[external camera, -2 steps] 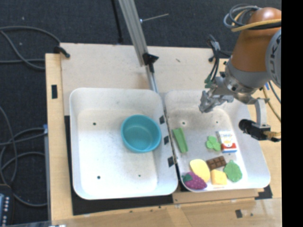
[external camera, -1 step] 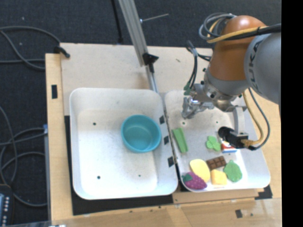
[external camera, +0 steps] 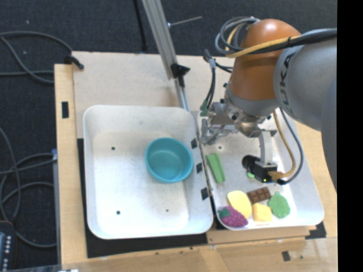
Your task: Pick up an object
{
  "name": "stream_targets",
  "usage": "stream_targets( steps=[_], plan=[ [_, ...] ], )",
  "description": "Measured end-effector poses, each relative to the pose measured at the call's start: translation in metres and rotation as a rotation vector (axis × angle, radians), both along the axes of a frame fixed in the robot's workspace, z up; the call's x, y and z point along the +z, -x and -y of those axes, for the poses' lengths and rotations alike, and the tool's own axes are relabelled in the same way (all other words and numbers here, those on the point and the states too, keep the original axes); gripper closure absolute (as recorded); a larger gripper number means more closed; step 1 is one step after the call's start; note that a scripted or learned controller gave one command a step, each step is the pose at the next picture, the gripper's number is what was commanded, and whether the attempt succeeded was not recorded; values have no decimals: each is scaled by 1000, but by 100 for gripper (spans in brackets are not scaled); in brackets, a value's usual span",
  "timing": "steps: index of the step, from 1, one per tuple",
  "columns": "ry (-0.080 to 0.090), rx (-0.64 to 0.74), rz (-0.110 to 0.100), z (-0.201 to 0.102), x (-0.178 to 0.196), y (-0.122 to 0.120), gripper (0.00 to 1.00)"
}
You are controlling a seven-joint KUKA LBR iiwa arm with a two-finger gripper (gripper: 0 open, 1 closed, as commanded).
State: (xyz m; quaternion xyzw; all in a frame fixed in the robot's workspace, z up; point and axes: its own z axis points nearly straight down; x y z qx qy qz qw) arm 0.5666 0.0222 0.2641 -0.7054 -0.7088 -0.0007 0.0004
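Camera view looks down on 2 white bins, and the gripper (external camera: 211,130) hangs over the upper left part of the right bin (external camera: 306,186), close to the wall that it shares with the left bin (external camera: 96,152). The nearest thing to it is the green stick (external camera: 215,168), which lies on the bin floor just below the gripper in the picture, toward the near edge of the bench. Its long axis runs almost along the shared wall, only a little tilted, and it lies just beside that wall. I judge that the coming move is a short descent toward this stick, and the fingers should close across its narrow side. Whether the gripper is open or closed I cannot tell, because the metal parts are small and partly in shadow; nothing is seen held in it. The arm (external camera: 295,78) comes from the right, with its orange band above the wrist, and the wrist points steeply down. A blue bowl (external camera: 168,160) stands in the left bin, well apart.
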Motion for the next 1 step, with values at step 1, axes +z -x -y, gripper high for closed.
stream_targets(
  steps=[1],
  plan=[
    [-1, 4, -1, -54, 2, 9, 100]
  ],
)
